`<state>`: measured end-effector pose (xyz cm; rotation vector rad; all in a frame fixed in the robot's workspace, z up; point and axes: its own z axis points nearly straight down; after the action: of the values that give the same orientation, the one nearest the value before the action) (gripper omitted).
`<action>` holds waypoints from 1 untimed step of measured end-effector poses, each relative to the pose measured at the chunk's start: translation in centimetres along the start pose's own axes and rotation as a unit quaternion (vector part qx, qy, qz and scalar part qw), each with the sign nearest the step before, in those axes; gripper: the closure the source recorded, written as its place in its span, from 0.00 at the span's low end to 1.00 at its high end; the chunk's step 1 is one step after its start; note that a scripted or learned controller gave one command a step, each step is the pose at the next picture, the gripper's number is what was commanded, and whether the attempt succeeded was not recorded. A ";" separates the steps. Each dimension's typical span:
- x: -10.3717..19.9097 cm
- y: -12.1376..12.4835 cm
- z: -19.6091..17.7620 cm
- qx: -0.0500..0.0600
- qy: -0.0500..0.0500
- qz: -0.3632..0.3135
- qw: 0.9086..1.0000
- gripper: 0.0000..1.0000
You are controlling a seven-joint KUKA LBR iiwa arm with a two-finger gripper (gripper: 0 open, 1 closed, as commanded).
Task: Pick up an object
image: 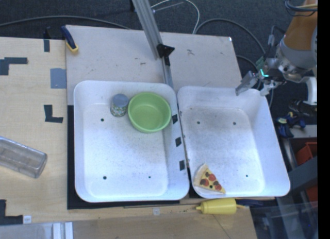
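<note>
- Yellow plastic squeeze bottle lies on its side at the very front, just outside the white right bin, at its 6 o'clock edge.
- Now to the grey gripper. It hangs over the right bin's far corner, at about 1 o'clock of that bin. I cannot tell if its jaws are apart or together. Nothing shows between them.
- Nearest thing to pick is the flat toy pizza slice, yellow with red dots. It lies in the right bin's near left corner, between 6 and 7 o'clock from the gripper, well apart from it.
- Its long way looks to run from about 11 o'clock to 5 o'clock, though it is small in the view.
- I think the move must go across the bin and then down. No other thing lies on the bin floor between them.
- That slice sits close to the bin's wall, so I think the wall could get in the way of a grab.
- Next is the round green plastic bowl in the white left bin, between 8 and 9 o'clock from the gripper.
- Small grey can stands just beside the bowl, at its 9 o'clock.
- Tall grey metal pole leans up from behind the spot where the bins meet, at 12 o'clock.
- Clear plastic tube lies far off on the wooden table, at 9 o'clock.
</note>
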<state>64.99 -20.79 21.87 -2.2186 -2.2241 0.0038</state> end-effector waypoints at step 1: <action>1.1 0.2 5.5 0.002 0.001 0.000 1.000 0.00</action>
<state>65.17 -19.72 16.37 -2.2157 -2.2203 0.0067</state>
